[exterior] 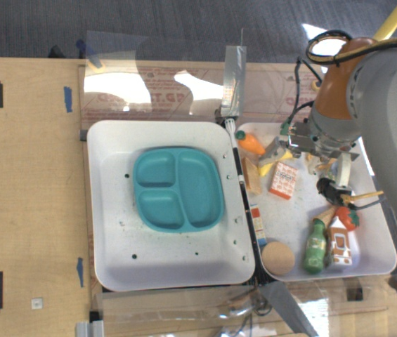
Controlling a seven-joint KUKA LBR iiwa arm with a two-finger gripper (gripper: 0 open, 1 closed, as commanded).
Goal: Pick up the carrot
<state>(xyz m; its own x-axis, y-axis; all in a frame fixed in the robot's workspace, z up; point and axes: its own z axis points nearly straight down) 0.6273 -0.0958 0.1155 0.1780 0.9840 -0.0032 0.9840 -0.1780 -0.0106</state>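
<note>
Counter (29, 209): brown board top with two shallow white bins side by side under the overhead camera. The left bin (107, 258) held a teal divided plate (179, 188), set roughly in the middle. Nothing there bore on this task.

The right bin (296, 216) was cluttered. The carrot (252, 144), orange with a green tip, lay in the far left corner, close against the wall shared with the left bin. A small red-and-white box (284, 181) lay just beside it toward the bin's middle. A green bottle (315, 246), a tan ball (277, 257) and a little house-shaped carton (340, 246) sat along the near side, well apart from the carrot.

The arm (335, 90) reached in from the right, with the hand (310, 153) over the far part of the right bin, near the carrot but to its right and not on it. Whether the hand was open or closed could not be told at this angle, and nothing was seen held in it.

Judgement: approach stage, grasp not yet made. The hand probably sat where it did because the carrot was the nearest item on that side. The corner placement looked awkward. The bin wall would limit room on one side of the carrot, and the box could get nudged on the other.
</note>
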